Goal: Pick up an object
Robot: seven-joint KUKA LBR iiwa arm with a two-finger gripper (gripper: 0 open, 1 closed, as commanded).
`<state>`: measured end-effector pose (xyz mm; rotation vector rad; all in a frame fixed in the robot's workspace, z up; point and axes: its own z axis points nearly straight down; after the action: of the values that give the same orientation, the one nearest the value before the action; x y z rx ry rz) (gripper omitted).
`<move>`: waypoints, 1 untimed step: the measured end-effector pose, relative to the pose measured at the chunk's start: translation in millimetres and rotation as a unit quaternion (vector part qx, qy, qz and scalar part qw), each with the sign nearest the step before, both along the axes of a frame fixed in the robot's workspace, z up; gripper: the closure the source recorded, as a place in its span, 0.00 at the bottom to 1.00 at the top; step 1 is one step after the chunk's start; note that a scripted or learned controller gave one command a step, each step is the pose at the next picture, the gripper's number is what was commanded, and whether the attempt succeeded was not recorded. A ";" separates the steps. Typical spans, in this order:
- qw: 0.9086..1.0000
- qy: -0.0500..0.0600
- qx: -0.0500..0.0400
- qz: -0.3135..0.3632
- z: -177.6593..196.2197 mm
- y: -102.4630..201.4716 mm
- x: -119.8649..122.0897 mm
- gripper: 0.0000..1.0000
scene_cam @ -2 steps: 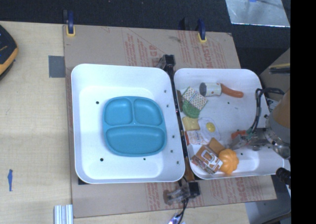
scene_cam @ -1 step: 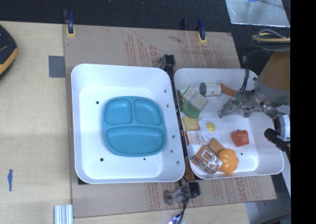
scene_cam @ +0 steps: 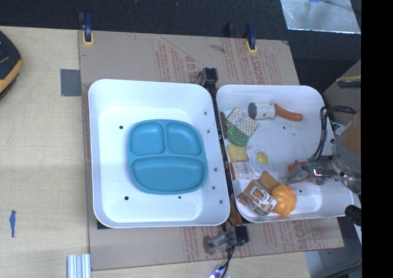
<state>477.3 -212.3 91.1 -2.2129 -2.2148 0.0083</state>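
The right bin (scene_cam: 307,96) holds several small objects. A white cylinder (scene_cam: 263,111) and an orange carrot-shaped piece (scene_cam: 288,113) lie at its far side. A patterned packet (scene_cam: 242,124) and a green item (scene_cam: 237,138) sit along the left wall, with a pale yellow block (scene_cam: 237,153) and a small yellow ball (scene_cam: 262,158) nearer the middle. An orange fruit (scene_cam: 283,200) and a brown printed packet (scene_cam: 258,197) rest at the near edge. My gripper (scene_cam: 299,172) reaches in low from the right, just above and right of the orange fruit.
The left bin (scene_cam: 104,148) bears a blue divided plate (scene_cam: 167,156). A black divider strip runs between the bins. Clamps hold the cardboard base at the far edge. The arm's cables and wrist crowd the right bin's right wall.
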 end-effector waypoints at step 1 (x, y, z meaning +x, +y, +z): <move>1.000 -0.006 -0.002 0.004 1.0 17.7 46.8 0.00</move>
<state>524.2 -194.6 92.1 -2.2117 -2.2324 0.0003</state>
